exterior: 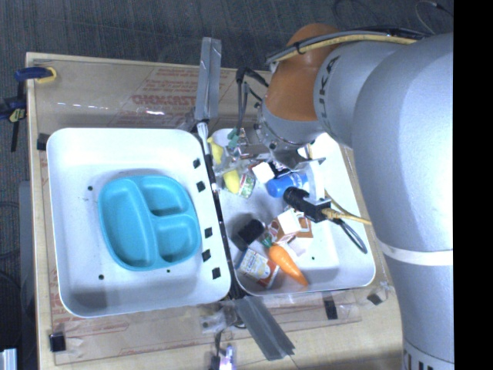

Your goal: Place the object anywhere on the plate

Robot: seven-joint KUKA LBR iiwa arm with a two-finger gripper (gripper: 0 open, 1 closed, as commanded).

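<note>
A light blue divided plate [149, 219] lies in the left bin [69, 284] with nothing on it. The right bin [350, 264] holds several toy items: an orange carrot [286, 262], a black block [249, 231], a small carton [293, 226], a blue and white packet [283, 182], a yellow-green item [237, 180] and a printed pouch [256, 264]. My gripper [248, 154] is down at the far left part of the right bin, over the yellow-green item, under the orange wrist band [296, 91].
The grey arm [400, 129] covers the right side and the back of the right bin. A grey divider bar [206, 83] runs between the bins at the back. A blue clamp [35, 74] sits at the bench's far left corner.
</note>
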